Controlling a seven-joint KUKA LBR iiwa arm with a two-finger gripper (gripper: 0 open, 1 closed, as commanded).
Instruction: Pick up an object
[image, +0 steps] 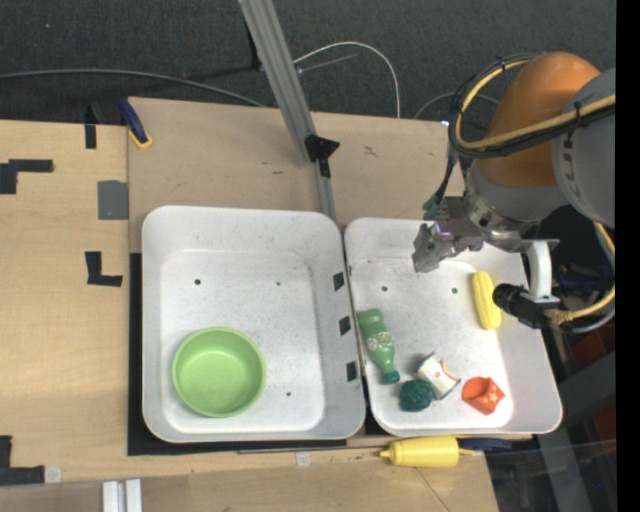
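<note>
Closest to the camera, a yellow bottle (424, 452) lies on the bench edge. In the right bin (530, 400): red block (483, 394), white cup (437, 373), dark green lump (416, 396), green bottle (378, 345), then the banana (486, 300). My gripper (432, 250) hangs over the far end, banana just right and nearer (can't tell about my fingers). Green bowl (219, 371) sits in the left bin (160, 300).

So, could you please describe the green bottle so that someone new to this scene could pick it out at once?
Look in the right-hand white bin, along its left wall. The green bottle lies there on its side, lengthways, above a dark green lump. It is the long, slim, pale green item with a label, unlike the round lump, the red piece and the yellow item.
</note>
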